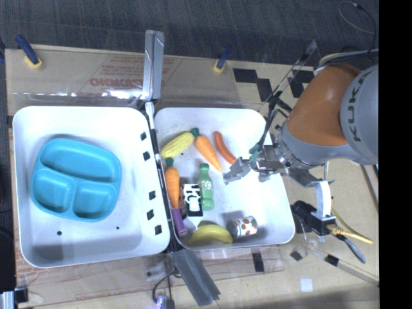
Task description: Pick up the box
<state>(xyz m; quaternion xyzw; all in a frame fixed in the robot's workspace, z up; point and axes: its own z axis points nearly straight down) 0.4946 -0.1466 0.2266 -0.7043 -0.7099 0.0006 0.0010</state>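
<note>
Reading "KUKA", grey arm beside the box.

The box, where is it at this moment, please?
In the camera view, the box lies in the right bin, near its left wall, between the carrot on its left and the green bottle on its right, above the banana.

A brown bench top with red printed lettering sits on dark grey carpet. Blue clamps grip its far edge; black cables trail far right.
</note>
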